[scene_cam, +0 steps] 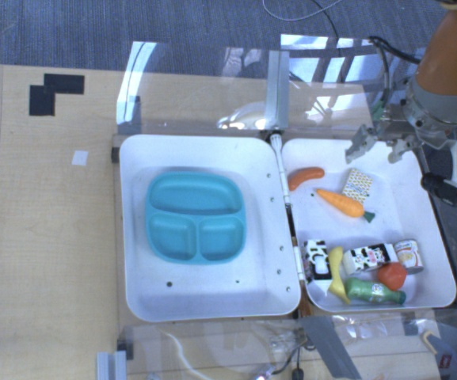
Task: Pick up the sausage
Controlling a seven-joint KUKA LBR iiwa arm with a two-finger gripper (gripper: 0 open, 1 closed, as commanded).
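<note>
Plastic clutter, nearest edge: a green bottle (375,292), a yellow banana (336,274), a red tomato (392,275), a small tin (408,255) and two black-and-white cartons (317,258) (370,256) are lying packed together along the near side of the right bin (442,253).
Left bin: the left bin (145,291) is carrying a blue divided plate (196,216), well apart from the job.
Middle of right bin: an orange carrot (340,203) is lying slantwise, with a small patterned box (358,184) just beyond its far end.
Sausage, position: the sausage (306,177) is resting near the right bin's left wall, toward the far side, just beside the carrot's tip but looking apart from it.
Sausage, handling: it is looking like a light toy, smooth and rounded, probably hard plastic or slightly yielding, so it is likely to be slippery and to roll or squirt out under a pinch.
Sausage, where to hold: gripping across the short width at mid-length seems best, with fingers straddling it from the near and far sides; the wall on its left is leaving little room at that end.
Gripper: the gripper (382,144) is hovering over the bin's far right part, fingers spread and carrying nothing, well apart from the sausage.
Arm: the grey arm (450,58) is reaching in with its orange band above the wrist.
</note>
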